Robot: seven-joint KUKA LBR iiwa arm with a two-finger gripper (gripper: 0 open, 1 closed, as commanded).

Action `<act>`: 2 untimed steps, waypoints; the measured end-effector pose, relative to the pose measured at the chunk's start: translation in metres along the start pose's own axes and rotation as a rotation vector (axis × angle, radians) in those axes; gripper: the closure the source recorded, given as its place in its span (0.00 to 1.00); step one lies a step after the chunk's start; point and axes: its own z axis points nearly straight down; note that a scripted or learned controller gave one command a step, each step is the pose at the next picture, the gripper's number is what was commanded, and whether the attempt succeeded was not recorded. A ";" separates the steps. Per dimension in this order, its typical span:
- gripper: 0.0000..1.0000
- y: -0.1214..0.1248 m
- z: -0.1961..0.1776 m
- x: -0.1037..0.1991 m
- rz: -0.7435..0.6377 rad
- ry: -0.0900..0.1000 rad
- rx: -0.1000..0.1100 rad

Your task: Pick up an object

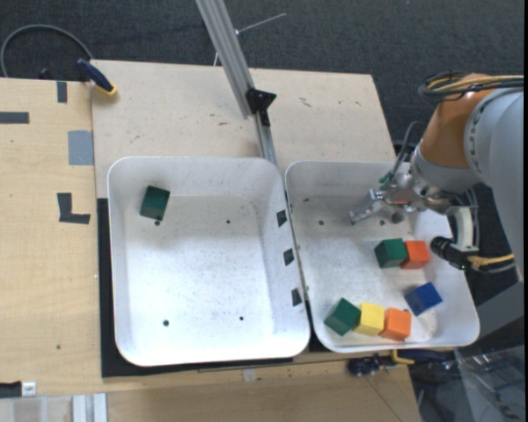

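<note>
Gripper: the gripper (367, 211) is seen over the far part of the right bin (330, 178), its metal fingers pointing left; nothing is seen between them, and whether they are spread or closed cannot be told.
Nearest candidates: a green block (390, 253) and an orange block (416, 253) lie touching each other, just near-side and to the right of the gripper.
Other candidates: a blue block (423, 297) sits alone nearer the front; a row of green cube (341, 316), yellow cube (370, 318) and orange cube (396, 323) is pressed together by the near wall. A dark green block (155, 202) lies alone in the left bin (123, 262).
Step in hand: judged to be the approach, no block yet lifted.
How to do it well: the blue block is judged the easiest pick, since both its sides are free for the fingers; with the touching pair, the fingers should be set across the free faces, not the shared seam.
Edges: the row of three is close to the near rim, so little finger room is judged there.
Open room: the bare floor of the right bin to the left of the blocks is left free for descent.
</note>
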 end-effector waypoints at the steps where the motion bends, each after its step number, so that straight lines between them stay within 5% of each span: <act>1: 1.00 0.001 -0.012 0.001 -0.002 0.000 -0.003; 2: 1.00 0.002 -0.056 0.006 0.000 0.000 -0.009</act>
